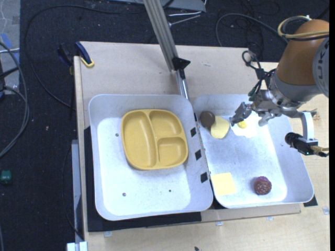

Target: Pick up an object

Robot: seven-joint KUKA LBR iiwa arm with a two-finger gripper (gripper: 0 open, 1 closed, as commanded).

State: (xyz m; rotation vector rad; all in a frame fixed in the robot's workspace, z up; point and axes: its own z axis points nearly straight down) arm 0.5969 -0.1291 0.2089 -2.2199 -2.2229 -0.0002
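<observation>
My gripper [252,116] hovers over the back of the right bin [293,156], its two dark fingers spread open with nothing between them. Just below it lies a white, flat piece with a small yellow spot [244,126]. To its left rest a pale yellow rounded object [220,128] and a brown rounded one [207,119], touching each other. A flat yellow square [223,183] lies at the bin's front left. A dark red ball [262,185] sits at the front right.
The left bin [104,192] holds a yellow divided plate [155,138]. A metal pole [163,30] slants down to the gap between the bins. Black clips [199,145] line the shared bin edge. The arm's grey and orange body [303,51] looms at the right.
</observation>
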